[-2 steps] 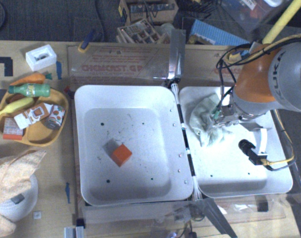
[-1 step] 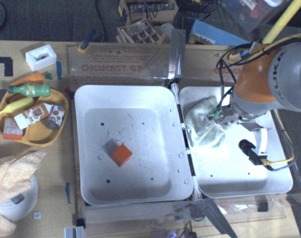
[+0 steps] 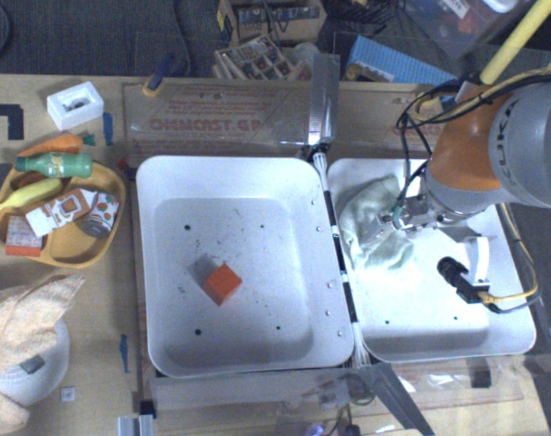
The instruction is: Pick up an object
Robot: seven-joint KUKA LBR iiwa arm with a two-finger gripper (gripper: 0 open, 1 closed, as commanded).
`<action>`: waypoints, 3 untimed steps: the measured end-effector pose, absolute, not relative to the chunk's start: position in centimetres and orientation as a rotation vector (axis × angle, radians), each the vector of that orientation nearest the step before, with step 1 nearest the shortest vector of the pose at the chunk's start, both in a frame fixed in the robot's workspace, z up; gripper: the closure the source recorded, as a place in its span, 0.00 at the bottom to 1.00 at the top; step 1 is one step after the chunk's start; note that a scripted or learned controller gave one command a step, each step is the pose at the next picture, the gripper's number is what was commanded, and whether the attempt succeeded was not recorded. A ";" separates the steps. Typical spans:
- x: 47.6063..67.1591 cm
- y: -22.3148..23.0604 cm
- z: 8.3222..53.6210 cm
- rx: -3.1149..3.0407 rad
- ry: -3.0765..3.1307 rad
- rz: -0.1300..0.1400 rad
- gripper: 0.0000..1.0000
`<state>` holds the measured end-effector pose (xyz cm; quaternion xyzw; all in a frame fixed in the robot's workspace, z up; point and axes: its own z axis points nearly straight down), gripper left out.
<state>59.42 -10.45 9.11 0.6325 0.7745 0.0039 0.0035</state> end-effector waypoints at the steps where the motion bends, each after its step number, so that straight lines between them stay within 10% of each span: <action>1: 57.8 -12.9 9.2 1.733 2.608 0.013 0.00; 2: 57.9 -13.2 10.3 1.740 2.599 0.018 1.00; 3: 57.8 -13.3 10.3 1.740 2.599 0.017 0.00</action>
